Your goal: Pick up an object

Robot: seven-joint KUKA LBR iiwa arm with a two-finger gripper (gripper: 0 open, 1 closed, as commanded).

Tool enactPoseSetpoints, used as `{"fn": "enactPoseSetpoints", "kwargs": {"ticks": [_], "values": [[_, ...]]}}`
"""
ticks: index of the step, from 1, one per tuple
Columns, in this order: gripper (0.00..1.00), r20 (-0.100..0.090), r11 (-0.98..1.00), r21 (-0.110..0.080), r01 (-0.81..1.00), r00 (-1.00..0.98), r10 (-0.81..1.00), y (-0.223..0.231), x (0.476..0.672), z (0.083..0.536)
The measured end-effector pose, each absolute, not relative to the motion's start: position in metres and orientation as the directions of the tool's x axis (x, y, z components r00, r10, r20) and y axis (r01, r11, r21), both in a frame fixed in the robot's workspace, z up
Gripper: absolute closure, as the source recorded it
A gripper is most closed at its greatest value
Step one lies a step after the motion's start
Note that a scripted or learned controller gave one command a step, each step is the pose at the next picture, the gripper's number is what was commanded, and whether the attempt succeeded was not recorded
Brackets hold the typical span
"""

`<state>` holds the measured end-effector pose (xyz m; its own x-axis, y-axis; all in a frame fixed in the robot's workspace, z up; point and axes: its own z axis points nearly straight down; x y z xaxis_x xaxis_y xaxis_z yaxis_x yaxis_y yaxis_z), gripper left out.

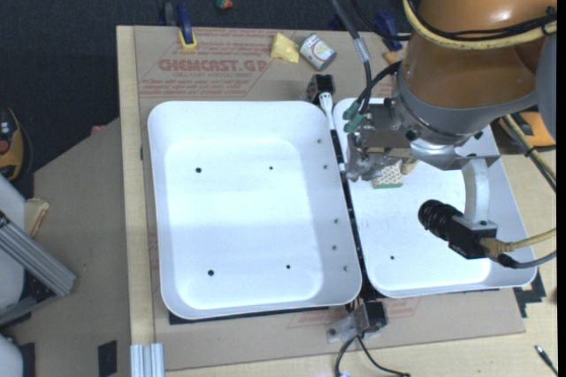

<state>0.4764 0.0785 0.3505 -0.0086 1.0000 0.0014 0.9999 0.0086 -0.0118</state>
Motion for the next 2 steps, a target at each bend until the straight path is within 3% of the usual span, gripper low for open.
{"fn": "enactPoseSetpoints", "kwargs": {"ticks": [1, 2], "values": [[1.00, 0.002, 0.009, 0.001, 1.000, -0.009, 1.000, 0.150, 0.479, 0.354], [1.00, -0.003, 0.008, -0.014, 1.000, -0.008, 1.000, 0.226, 0.476, 0.240]]}}
